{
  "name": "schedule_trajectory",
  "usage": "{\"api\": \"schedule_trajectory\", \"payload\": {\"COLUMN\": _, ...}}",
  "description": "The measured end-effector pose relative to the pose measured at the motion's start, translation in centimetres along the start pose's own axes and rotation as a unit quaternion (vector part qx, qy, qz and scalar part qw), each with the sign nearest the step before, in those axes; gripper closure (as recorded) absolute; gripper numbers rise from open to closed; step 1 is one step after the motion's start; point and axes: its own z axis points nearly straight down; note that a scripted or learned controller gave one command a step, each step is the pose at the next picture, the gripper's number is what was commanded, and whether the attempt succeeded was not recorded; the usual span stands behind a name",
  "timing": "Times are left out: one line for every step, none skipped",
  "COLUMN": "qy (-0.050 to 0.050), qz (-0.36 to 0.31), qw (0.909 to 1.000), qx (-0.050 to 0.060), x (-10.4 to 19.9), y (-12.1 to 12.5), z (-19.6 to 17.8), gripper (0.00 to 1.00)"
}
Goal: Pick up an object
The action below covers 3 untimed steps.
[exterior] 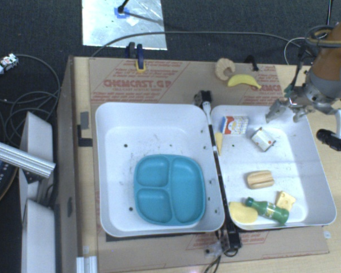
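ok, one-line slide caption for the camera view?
Gripper open over right bin of toy food; blue tray in left bin.

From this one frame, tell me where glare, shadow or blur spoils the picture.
Camera view: the crinkled silver foil sheet on the dark floor glares pale. The two shallow white bins are evenly lit, with faint soft shadows beside the divided blue plastic tray and green bottle. The grey two-finger gripper looks a little soft, and small items such as the white red-and-blue carton lack fine detail.
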Motion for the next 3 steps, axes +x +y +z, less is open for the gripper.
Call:
{"api": "schedule_trajectory", "payload": {"qy": 0.001, "qz": 0.000, "qw": 1.0000, "qx": 0.003, "x": 3.8, "y": -0.2, "z": 6.3, "gripper": 0.00}}
{"api": "schedule_trajectory", "payload": {"qy": 0.001, "qz": 0.000, "qw": 1.0000, "qx": 0.002, "x": 7.3, "y": -3.8, "z": 6.2, "gripper": 0.00}}
{"api": "schedule_trajectory", "payload": {"qy": 0.001, "qz": 0.002, "qw": 1.0000, "qx": 0.004, "x": 8.6, "y": -7.9, "z": 6.3, "gripper": 0.00}}
